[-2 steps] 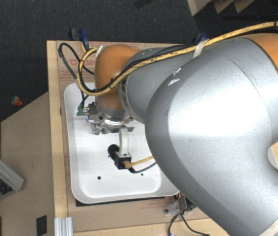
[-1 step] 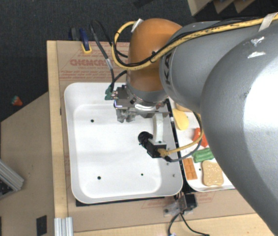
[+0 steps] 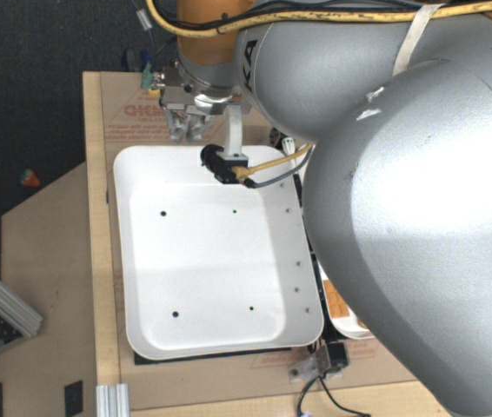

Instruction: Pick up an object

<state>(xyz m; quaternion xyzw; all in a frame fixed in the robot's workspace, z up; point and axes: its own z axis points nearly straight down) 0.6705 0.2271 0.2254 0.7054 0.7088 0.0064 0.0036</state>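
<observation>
The white bin (image 3: 211, 259) sits on a tan wooden bench (image 3: 107, 259), seen from above at a slant. The grey arm (image 3: 402, 172) comes in from the right and hides everything to the right of the bin. Its orange band (image 3: 220, 7) lies above the bin's far rim, with a yellow cable (image 3: 315, 11) looped across it. Below the band the gripper (image 3: 187, 129) hangs just beyond the far rim, over the bench rather than over the bin floor — how its jaws stand I cannot tell, since the metal parts there are small and blurred. A pale bar (image 3: 233, 133) runs down from the wrist to a black fitting (image 3: 220, 165) at the bin's far wall, and a thin cable (image 3: 272, 168) leads off from it to the right. The bin floor shows four small dark dots (image 3: 163, 214) and bare white between them — no object to pick is visible inside it. Nothing can be seen between the fingers.
</observation>
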